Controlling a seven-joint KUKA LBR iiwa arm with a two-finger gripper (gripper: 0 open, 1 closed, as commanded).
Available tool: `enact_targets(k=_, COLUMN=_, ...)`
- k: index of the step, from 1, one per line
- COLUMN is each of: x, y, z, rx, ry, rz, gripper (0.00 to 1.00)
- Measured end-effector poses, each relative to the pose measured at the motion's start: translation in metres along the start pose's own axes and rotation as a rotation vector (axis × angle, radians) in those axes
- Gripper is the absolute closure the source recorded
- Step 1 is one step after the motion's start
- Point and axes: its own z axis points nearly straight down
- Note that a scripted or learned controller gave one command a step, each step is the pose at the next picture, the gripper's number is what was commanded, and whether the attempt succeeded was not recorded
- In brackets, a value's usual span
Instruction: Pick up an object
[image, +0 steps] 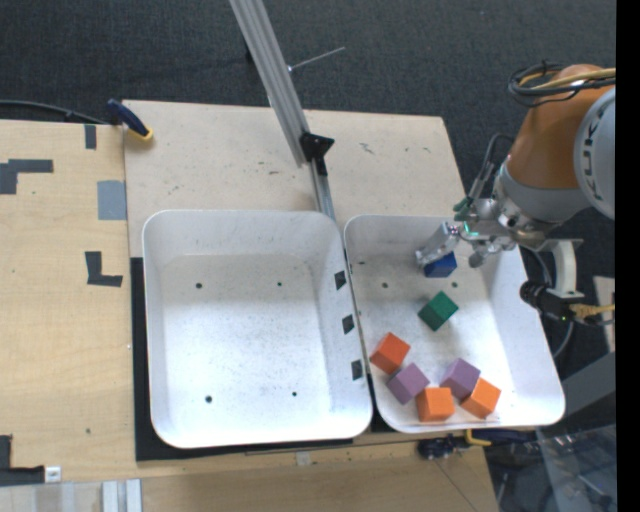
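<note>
Pincer (456, 247) mine, hung over right bin (520, 340), blue cube (439, 264) at fingertips; grasp or not, could not tell.

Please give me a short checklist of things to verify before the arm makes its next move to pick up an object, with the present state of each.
1. Gripper is over the right bin: ok.
2. Blue cube sits at the gripper's fingertips: ok.
3. Blue cube is gripped between the fingers: cannot tell.
4. Green cube lies apart from the blue cube: ok.
5. Other cubes, orange and purple, are away from the gripper near the bin's front: ok.
6. Blue cube is lifted off the bin floor: cannot tell.
</note>
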Motion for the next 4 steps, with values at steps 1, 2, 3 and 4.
enact_targets(k=1, x=0.000, y=0.001, z=-0.003, rx=-0.005, ry=-0.001, rz=-0.001, gripper=0.00)
enact_targets(k=2, x=-0.009, y=0.000, z=0.055, rx=0.001, ry=-0.002, rz=0.000, gripper=0.00)
enact_targets(k=3, x=-0.003, y=0.007, z=0.113, rx=0.001, ry=-0.001, rz=-0.001, gripper=0.00)
enact_targets(k=4, x=-0.002, y=0.006, z=0.124, rx=-0.002, ry=-0.002, rz=-0.001, gripper=0.00)
